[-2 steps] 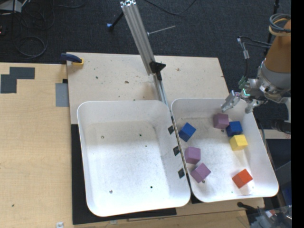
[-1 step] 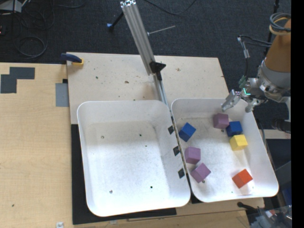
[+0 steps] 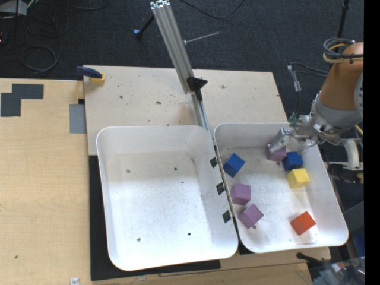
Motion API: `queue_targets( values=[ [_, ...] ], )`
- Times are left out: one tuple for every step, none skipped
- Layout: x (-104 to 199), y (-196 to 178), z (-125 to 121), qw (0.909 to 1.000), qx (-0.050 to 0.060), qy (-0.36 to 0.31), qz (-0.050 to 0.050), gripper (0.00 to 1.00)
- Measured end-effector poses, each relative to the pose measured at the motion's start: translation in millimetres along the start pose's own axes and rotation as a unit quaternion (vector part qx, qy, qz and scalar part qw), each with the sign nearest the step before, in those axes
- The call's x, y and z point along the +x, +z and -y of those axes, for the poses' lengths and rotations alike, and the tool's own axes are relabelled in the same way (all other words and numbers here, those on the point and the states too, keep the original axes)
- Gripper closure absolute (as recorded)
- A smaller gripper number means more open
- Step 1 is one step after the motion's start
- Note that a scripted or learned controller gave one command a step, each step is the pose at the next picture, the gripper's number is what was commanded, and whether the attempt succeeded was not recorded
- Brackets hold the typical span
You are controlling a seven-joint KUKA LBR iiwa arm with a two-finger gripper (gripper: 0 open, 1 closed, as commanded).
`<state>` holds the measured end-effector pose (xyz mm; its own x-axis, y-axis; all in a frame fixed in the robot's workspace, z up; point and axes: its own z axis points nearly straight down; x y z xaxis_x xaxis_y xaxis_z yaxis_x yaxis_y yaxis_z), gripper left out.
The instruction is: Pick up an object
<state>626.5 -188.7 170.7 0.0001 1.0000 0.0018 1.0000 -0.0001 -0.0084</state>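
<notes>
My gripper (image 3: 286, 139) hangs low over the far right part of the right bin (image 3: 249, 127). Directly under its tip lies a small purple block (image 3: 276, 154), partly covered by the gripper, and I cannot make out whether it is gripped. A blue cube (image 3: 292, 160) touches that block on its right, with a yellow cube (image 3: 298, 177) just in front of it. Further left sit another blue cube (image 3: 234, 164) and two purple cubes (image 3: 240, 193) (image 3: 250, 215). An orange cube (image 3: 303, 223) rests near the bin's front right corner.
The left bin (image 3: 154, 200) adjoins the right one along a shared wall with black clips (image 3: 220, 188). A slanted aluminium post (image 3: 177, 46) rises behind the bins. The arm (image 3: 341, 91) enters from the right.
</notes>
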Motion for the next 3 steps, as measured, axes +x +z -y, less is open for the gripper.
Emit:
queue_targets(
  values=[
    [-7.1, 54.8, -6.0, 1.0000, -0.006, 0.001, 0.004, 0.00],
    [-6.4, 51.1, -10.3, 0.9999, -0.013, 0.000, 0.004, 0.00],
    [-7.9, 42.3, -9.7, 0.9999, -0.012, 0.001, 0.005, 1.00]
  ],
)
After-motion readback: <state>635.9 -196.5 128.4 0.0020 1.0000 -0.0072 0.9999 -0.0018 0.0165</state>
